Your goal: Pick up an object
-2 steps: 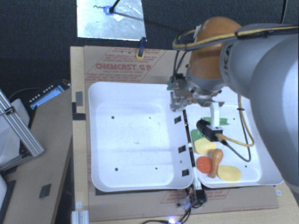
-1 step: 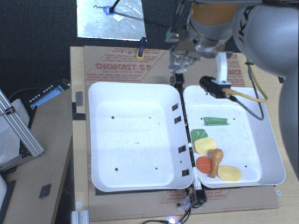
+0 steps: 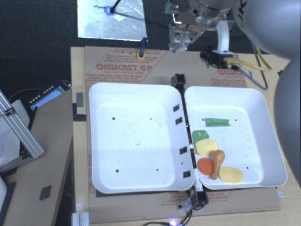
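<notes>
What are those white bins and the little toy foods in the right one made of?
The right bin and left bin look like thin moulded plastic, matte with rounded rims. The yellow piece, red piece and orange-brown drumstick seem smooth plastic or rubber; I cannot tell which.

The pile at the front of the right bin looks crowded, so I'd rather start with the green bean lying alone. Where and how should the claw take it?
Probably from straight above, across the middle of the green bean. It lies flat and nearly crosswise in the right bin, long and thin, so fingers closing over its narrow width should fit. It lies apart from the other pieces, with bare floor on both long sides.
</notes>
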`<action>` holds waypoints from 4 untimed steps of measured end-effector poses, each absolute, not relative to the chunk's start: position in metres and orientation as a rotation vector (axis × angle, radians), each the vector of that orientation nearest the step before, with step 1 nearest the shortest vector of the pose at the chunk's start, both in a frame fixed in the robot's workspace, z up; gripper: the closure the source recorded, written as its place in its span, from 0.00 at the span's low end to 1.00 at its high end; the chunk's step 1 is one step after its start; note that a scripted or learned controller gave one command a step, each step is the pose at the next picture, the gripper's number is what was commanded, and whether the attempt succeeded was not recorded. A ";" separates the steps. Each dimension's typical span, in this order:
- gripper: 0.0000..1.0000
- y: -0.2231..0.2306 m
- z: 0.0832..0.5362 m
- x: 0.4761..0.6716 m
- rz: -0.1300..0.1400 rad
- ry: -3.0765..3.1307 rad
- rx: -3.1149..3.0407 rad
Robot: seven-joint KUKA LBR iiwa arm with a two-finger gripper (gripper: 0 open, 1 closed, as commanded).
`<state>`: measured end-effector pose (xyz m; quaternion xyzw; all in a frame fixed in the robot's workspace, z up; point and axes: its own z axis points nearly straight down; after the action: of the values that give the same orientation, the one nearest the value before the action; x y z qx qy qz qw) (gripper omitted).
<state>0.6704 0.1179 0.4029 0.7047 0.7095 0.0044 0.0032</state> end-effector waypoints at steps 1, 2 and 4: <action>1.00 0.121 0.465 0.669 0.012 2.224 2.211; 1.00 0.127 0.541 0.668 0.013 2.224 2.210; 1.00 -0.004 0.535 0.668 0.001 2.215 2.224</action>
<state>0.6684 -0.0039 0.5351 0.7087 0.7055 0.0002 0.0013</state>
